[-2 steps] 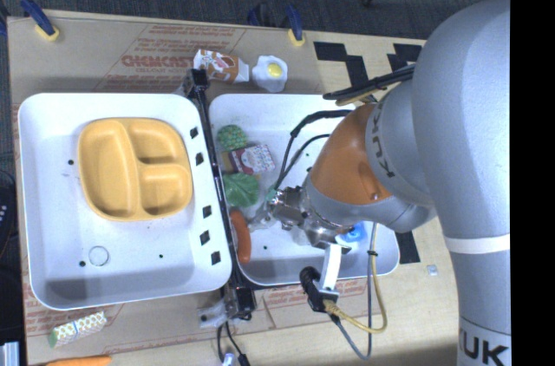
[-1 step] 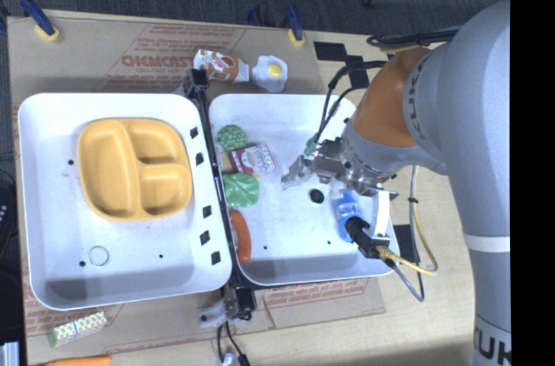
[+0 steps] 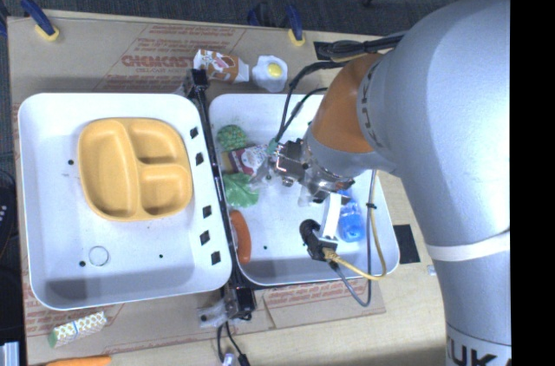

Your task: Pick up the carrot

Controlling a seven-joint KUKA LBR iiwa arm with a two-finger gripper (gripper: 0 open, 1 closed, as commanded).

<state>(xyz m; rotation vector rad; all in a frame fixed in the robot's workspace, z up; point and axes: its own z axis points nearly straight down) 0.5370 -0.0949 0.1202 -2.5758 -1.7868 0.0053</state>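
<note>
Broadly, we see the tabletop (image 3: 156, 52) bearing two white bins side by side, with blue clamps at its far edge. Our arm (image 3: 451, 121) enters from the right and covers much of the right bin's (image 3: 277, 264) right side; its orange band sits just above the wrist, which bends down over the bin's middle. The left bin (image 3: 52, 208) holds a yellow divided tray (image 3: 134, 166) in its upper half, leaving bare floor along the near edge and around the tray. In the right bin, open floor shows mainly in the near left part, between the wall and the cables. Our end effector (image 3: 279, 165) hangs near the bin's centre, beside a green leafy item (image 3: 236, 182) and a crumpled wrapper (image 3: 249, 158); we cannot tell how its fingers stand. A blue object (image 3: 351, 225) lies under the wrist. The carrot (image 3: 242, 236) lies lengthwise against the right bin's left wall, near the front corner, apart from the end effector.
</note>
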